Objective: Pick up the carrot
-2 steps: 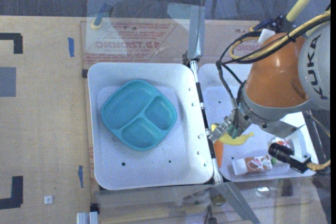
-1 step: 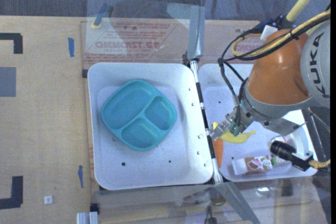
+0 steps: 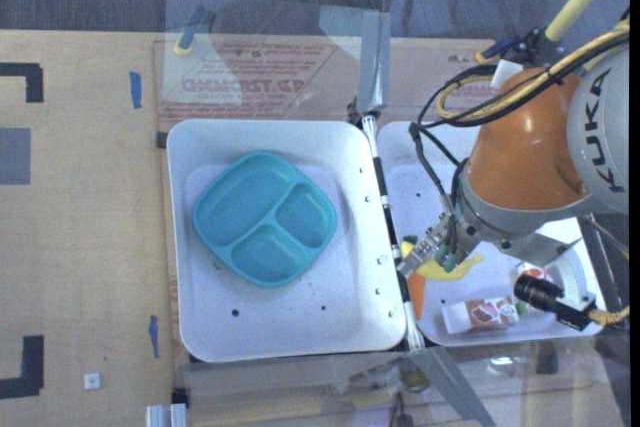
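Carrot [image 3: 417,296], a small orange toy-looking plastic one, sits at the right white bin's [image 3: 400,165] left wall just below the gripper [image 3: 440,255]; probably light, stiff, a bit slick, so I'd pinch mid-body.

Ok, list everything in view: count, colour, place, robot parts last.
bins: two, white, side by side on the bench.
divided plate: one, teal, in the left bin.
carrot: one, orange, near front-left corner of the right bin, just below the end effector.
yellow item: one, beside the carrot under the end effector; identity unclear.
packet: one, white with red print, front of the right bin.
arm: one, grey and orange, over the right bin.
end effector: one, low above the carrot.
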### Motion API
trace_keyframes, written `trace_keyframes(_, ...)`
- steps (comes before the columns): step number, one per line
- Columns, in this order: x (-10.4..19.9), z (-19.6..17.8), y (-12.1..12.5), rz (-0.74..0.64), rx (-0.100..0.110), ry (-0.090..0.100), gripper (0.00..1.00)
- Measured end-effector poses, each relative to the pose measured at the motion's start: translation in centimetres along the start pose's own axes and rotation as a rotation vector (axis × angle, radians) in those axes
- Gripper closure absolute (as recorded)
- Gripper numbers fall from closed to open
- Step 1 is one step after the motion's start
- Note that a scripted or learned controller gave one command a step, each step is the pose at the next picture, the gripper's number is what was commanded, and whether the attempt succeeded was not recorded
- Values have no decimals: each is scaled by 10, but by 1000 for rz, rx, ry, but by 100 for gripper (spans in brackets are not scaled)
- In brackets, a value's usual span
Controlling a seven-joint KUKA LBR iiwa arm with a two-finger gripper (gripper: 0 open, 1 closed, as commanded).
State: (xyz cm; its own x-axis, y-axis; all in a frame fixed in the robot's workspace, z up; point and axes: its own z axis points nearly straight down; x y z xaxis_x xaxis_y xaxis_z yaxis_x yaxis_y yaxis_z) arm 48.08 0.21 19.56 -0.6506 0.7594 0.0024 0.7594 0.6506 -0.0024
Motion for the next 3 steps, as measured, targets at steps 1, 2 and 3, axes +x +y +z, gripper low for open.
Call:
trace_keyframes(1,-2,-8,1,2,0,-1,100)
trace_keyframes(2,16,3,13,114,1,1,100)
trace_keyframes(3,-47,-34,-40,-65,-3,-5,100)
